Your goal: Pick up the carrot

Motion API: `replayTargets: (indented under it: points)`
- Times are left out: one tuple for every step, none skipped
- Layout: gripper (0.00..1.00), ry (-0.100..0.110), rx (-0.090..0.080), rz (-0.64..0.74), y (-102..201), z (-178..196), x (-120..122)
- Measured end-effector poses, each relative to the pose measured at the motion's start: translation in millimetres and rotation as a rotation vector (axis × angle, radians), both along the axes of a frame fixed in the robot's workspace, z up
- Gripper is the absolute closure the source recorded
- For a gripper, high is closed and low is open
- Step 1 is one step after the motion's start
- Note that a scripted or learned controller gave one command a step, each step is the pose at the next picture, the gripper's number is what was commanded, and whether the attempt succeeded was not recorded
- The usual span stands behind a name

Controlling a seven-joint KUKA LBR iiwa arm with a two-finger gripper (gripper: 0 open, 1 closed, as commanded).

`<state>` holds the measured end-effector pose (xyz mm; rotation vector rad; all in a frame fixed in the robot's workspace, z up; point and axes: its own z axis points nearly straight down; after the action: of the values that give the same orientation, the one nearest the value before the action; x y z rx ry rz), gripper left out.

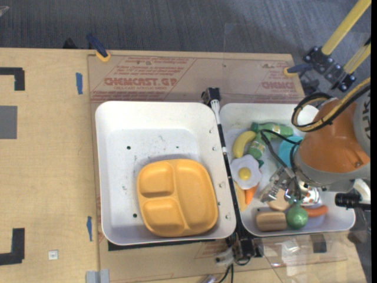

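Observation:
My gripper [287,191] is low in the right bin [344,221], under the arm's orange band, among the toy foods. A thin orange piece that looks like the carrot [248,196] lies just below the fried egg [245,172], a little left of the gripper. Another orange-red piece [318,211] pokes out beside a green ball [297,217], right of and below the gripper; I cannot tell what it is. The arm hides part of the bin's middle.
The right bin also holds a banana [243,142], a green item [272,128], a teal cup [287,152] and a brown bun [271,220]. A yellow divided plate [176,197] lies in the left bin [118,158]. Black cables loop above the gripper.

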<state>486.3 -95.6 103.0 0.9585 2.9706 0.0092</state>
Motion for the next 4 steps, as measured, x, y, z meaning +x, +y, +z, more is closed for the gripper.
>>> replayTargets:
  points:
    - [1.0,-0.004,0.0,0.001,0.7,9.3,1.1]
    - [1.0,-0.01,-0.001,0.003,1.2,19.4,2.8]
    - [1.0,-0.016,-0.001,0.004,1.8,29.4,4.6]
    - [1.0,0.008,-0.005,0.274,4.0,-11.0,-2.2]
